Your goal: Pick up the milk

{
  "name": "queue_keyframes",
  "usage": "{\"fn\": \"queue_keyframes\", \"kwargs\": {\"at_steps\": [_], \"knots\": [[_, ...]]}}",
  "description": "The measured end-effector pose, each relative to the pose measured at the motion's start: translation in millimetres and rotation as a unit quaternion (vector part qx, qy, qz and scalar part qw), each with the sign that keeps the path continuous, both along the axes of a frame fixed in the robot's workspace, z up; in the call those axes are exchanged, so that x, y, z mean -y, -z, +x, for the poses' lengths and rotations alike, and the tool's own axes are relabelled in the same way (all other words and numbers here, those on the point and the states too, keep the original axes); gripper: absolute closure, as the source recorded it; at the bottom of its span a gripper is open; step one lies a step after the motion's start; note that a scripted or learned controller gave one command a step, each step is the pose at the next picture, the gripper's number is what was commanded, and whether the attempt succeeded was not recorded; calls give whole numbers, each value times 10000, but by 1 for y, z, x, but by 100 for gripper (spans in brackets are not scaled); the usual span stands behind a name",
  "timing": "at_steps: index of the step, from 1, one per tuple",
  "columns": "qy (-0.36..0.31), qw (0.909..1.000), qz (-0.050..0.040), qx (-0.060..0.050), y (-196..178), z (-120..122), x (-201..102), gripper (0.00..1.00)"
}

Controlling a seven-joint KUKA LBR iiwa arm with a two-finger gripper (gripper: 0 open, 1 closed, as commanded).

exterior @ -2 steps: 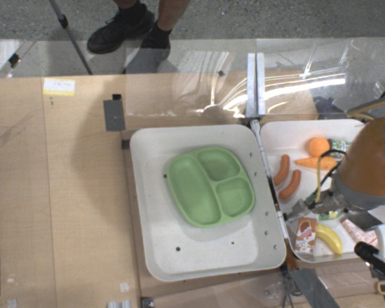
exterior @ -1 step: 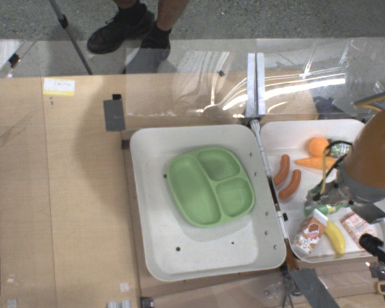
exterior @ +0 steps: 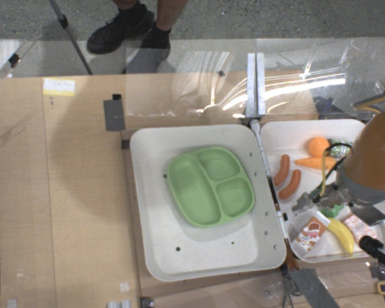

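Gripper point(exterior: 320, 199) low over the right-hand white bin point(exterior: 289, 132), at the end of the grey arm point(exterior: 372, 194) w/ orange band point(exterior: 380, 155). Open or shut: can't tell, too dark and blurry there. Milk point(exterior: 310, 233), a small white carton w/ red on its front, lying on the floor of that same bin, just below the gripper in the view and a bit toward the view's left, close to the bin's near edge. Looks apart from the gripper, not in its grip. Yellow banana point(exterior: 341, 236) right next to the milk, below the gripper and a bit to the view's right. Small pink-and-white packet point(exterior: 357, 224) just past the banana, beside the arm. Some small green thing point(exterior: 332, 210) tucked right under the gripper, partly hidden; can't tell what it is. Two reddish sausages point(exterior: 286, 177) side by side, up and to the view's left of the gripper, near. Carrot point(exterior: 310, 164) just above the gripper in the view, and an orange fruit point(exterior: 318, 146) a bit farther up, touching or almost touching the carrot. Other white bin point(exterior: 143, 205) well off to the view's left of the gripper, w/ a green plate point(exterior: 210, 185) in it, 3 sections. Both bins on a light wooden bench point(exterior: 58, 191). Black shoes point(exterior: 123, 27) far up top, on the grey floor beyond the bench.
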State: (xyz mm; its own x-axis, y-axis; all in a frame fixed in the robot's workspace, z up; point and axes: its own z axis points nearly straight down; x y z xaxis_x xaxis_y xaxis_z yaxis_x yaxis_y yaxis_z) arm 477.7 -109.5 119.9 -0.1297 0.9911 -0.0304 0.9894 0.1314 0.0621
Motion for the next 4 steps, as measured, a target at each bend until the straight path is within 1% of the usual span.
{"fn": "queue_keyframes", "kwargs": {"at_steps": [1,2,3,4], "knots": [[-456,9984,89,-312,30,-17,-9,0],[-451,9986,80,-267,18,-14,-8,100],[-1684,9853,43,-300,-97,-8,-35,100],[-1682,9853,44,-300,-97,-8,-34,0]]}}
